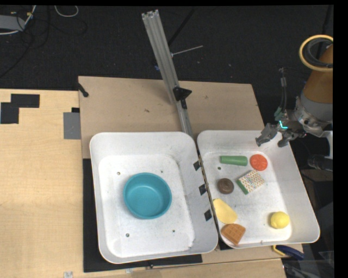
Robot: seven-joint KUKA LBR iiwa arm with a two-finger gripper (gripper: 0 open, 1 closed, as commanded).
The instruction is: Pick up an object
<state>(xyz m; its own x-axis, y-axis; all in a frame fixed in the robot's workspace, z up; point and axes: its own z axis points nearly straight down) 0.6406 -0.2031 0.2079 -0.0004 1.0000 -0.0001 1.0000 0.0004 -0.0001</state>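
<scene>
Pale wooden bench (pixel 38 179), brown board (pixel 217 106), dark floor (pixel 98 38), slanted metal rail (pixel 163 54), cables (pixel 22 16) top left

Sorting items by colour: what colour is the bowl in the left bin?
The bowl is teal blue, plain, seen clearly in the camera view.

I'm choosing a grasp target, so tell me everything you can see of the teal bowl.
The teal bowl is round, plain and smooth, plastic by its look. It stands upright, mouth up, with nothing visible inside. It sits alone on the floor of the left bin, slightly left of the middle, apart from the walls. Nothing touches it but the bin floor; the pincer hangs over the other bin's far edge.
</scene>
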